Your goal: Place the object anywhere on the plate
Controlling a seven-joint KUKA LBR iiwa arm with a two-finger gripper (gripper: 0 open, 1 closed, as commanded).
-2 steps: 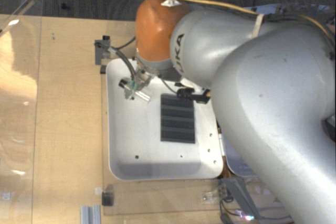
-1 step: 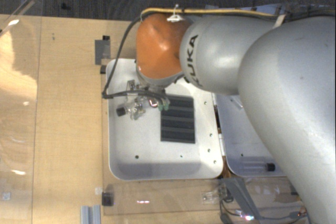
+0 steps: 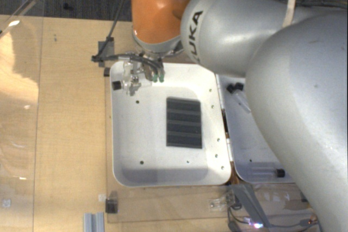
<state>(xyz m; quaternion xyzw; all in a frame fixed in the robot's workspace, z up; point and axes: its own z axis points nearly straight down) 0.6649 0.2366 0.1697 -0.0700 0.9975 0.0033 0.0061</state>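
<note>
**Operator:** What's the pincer doing, and does it hold anything?

**Spotter:** You have the pincer (image 3: 136,77) low over the far left corner of the left bin (image 3: 125,165). I cannot tell whether it is open or closed, because it is small and blurred under the wrist. A pale glassy shape (image 3: 130,84) sits right at it. It may be the object or it may be part of the tool. Nothing shows a firm grasp, so don't count on one.

**Operator:** And the plate?

**Spotter:** My guess is the dark ribbed slab (image 3: 184,122), which lies flat in the middle of that same bin, well apart from the pincer. A small dark piece (image 3: 116,85) lies just beside the pincer, close to the bin's left wall.

**Operator:** So what goes wrong from here?

**Spotter:** You have three risks. First, if nothing is held, you carry air to the slab and let go of nothing. Second, if the hold is weak, the thing may slip on the way over and land on bare white floor short of the slab. Third, the pincer works tight in a corner, so a low sideways move can catch the bin wall or knock that dark piece along.

**Operator:** Anything further out?

**Spotter:** The arm (image 3: 244,24) hangs over most of the right bin (image 3: 244,160), so you cannot check what lies under it
</note>
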